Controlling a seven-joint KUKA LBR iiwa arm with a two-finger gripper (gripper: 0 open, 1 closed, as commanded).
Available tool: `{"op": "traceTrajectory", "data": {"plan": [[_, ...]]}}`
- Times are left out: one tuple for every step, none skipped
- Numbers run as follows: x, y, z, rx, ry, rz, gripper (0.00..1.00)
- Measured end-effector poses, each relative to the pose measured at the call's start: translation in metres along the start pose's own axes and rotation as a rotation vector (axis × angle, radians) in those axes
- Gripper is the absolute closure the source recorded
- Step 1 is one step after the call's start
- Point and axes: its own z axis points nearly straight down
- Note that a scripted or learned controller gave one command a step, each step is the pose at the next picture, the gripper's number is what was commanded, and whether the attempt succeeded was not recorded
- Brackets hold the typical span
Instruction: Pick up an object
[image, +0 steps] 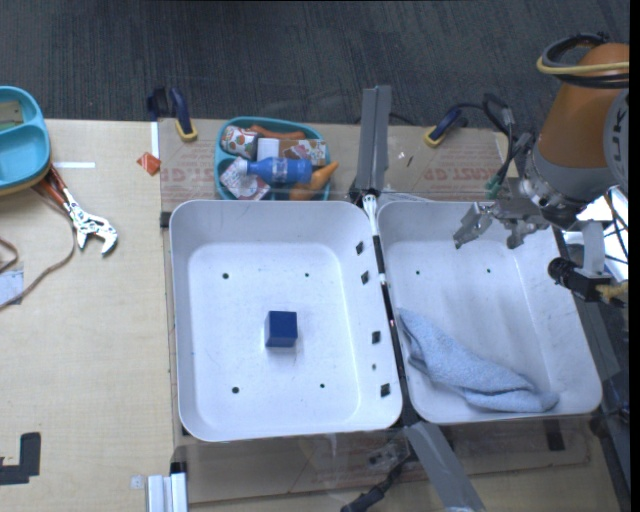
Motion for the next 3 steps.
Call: {"op": "traceTrajectory", "data": {"plan": [[-0.035,0.027,-0.087,-0.001,-0.002,0.26,0.0],[-0.045,-0.064,0.028,0.002,0.0,0.228,0.0],[-0.086,-0.098,-0.034,-0.001,-0.001,0.339,0.0]]}}
